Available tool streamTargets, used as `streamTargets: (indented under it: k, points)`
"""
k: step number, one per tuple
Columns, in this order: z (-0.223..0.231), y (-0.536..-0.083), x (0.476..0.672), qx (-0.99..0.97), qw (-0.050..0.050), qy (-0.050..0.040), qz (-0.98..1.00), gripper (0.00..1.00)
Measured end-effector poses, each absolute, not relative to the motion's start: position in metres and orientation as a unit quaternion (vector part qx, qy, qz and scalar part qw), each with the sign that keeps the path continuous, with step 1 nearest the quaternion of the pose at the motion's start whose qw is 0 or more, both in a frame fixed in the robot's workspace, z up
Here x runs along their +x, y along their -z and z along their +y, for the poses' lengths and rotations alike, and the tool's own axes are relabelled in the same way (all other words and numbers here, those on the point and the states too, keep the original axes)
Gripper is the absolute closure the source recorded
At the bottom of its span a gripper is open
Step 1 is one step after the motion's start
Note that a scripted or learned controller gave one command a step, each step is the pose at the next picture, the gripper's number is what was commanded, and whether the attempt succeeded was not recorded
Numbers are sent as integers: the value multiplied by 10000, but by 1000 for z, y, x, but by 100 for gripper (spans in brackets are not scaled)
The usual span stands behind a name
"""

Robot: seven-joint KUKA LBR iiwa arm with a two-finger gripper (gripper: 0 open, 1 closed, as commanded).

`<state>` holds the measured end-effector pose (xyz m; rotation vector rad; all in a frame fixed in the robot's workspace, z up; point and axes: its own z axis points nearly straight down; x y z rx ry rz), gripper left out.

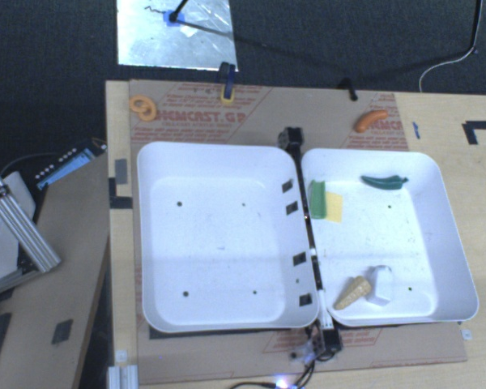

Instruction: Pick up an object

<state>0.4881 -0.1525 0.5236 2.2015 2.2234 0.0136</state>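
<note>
1. Claw state: I cannot tell whether it is apart, together or clamped on anything.
2. Four candidate objects lie in the right bin (pixel 452 227), none of them lifted.
3. A dark green pepper-shaped toy (pixel 384 181) rests near the right bin's far edge, lying crosswise.
4. A green-and-yellow sponge (pixel 325 203) sits against the right bin's left wall, its green side towards that wall.
5. A tan cone (pixel 352 292) lies near the right bin's near edge, touching a small white object (pixel 380 284) just to its right.
6. The left bin (pixel 219 233) adjoins the right bin's left wall.
7. An orange sausage-shaped toy (pixel 370 121) lies on the board beyond the right bin's far edge.
8. An orange ring (pixel 143 108) lies well apart from the right bin, beyond the left bin's far-left corner.
</note>
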Motion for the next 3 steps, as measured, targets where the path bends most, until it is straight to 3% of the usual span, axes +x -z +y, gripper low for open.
streamTargets:
  k: [3]
  points:
    - [-82, -535, 487, 7048, 11, -13, 7094, 100]
